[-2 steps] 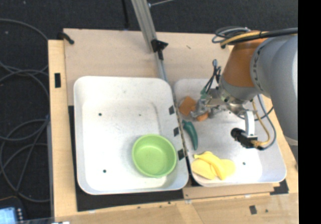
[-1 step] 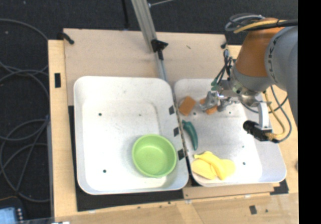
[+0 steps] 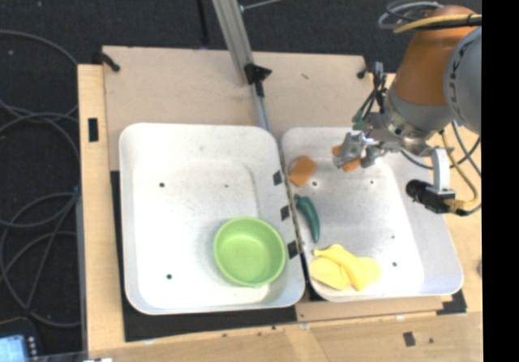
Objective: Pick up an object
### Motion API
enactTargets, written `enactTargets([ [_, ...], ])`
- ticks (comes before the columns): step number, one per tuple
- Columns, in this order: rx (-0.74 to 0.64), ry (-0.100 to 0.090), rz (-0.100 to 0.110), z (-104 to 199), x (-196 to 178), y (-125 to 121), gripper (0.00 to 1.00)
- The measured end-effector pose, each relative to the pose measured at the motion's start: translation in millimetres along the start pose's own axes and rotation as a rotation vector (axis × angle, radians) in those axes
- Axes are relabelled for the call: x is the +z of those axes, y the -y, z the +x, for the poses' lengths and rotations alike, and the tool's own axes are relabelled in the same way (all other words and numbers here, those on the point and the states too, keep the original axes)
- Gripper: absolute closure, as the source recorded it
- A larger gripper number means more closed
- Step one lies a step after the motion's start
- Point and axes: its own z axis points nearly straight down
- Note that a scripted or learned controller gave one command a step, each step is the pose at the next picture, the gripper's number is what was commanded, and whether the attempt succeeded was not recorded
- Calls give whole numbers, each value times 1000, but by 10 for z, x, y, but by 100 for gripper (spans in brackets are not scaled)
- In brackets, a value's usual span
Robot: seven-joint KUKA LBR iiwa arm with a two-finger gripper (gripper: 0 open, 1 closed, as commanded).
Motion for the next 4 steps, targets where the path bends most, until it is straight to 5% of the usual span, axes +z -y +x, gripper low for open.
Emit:
enactTargets([
  [1, -1, 0, -1, -14, -538, -17, 100],
  [4, -4, -1, 4, 1553, -227, -421, 100],
])
